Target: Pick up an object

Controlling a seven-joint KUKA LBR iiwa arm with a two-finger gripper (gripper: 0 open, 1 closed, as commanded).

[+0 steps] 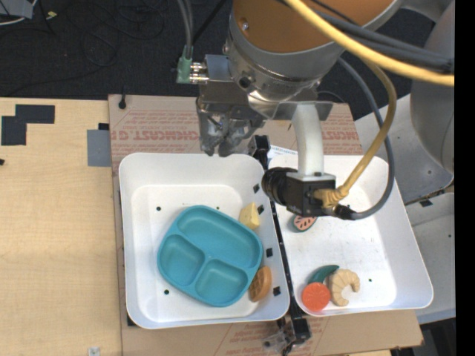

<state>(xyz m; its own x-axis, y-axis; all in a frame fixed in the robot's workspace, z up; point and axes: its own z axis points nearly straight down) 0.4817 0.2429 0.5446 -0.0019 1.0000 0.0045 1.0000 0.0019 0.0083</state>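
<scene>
My gripper hangs over the back rim of the left bin, high above its contents. In that bin lies a blue divided plate, with a small yellow piece at its upper right edge and a brown round pastry at its lower right edge. The right bin holds a watermelon slice near the divider. At its front left a croissant, an orange-red round fruit and a dark green item lie in a cluster.
A black unit with a yellow cable sits on a white post over the divider between the bins, partly covering the watermelon slice. The arm's large body overhangs the back of both bins. Cardboard lies under the bins.
</scene>
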